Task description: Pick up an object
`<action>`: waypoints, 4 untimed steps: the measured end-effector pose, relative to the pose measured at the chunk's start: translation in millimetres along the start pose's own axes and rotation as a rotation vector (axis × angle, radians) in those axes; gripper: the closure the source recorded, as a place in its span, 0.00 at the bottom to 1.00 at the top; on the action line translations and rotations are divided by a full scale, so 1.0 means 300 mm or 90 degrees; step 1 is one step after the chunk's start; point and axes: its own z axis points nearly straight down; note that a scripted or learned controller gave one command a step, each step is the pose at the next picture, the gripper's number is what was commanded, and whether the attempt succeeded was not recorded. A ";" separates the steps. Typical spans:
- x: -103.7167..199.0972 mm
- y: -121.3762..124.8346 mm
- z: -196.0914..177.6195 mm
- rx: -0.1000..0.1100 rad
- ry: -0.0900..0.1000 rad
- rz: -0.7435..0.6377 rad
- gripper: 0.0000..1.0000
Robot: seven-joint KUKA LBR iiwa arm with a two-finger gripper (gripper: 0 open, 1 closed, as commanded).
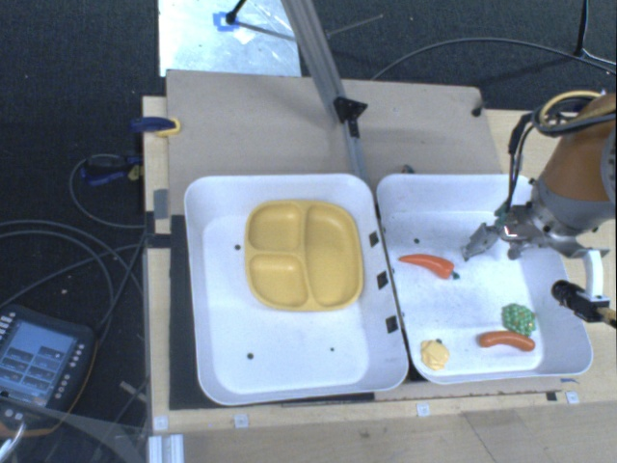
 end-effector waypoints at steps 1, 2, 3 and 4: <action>0.001 0.001 0.112 -0.001 0.000 0.000 0.00; 0.000 0.006 0.069 -0.005 -0.001 0.000 1.00; -0.010 -0.006 -0.083 -0.006 -0.001 0.001 1.00; -0.044 -0.007 -0.260 -0.007 -0.002 0.000 1.00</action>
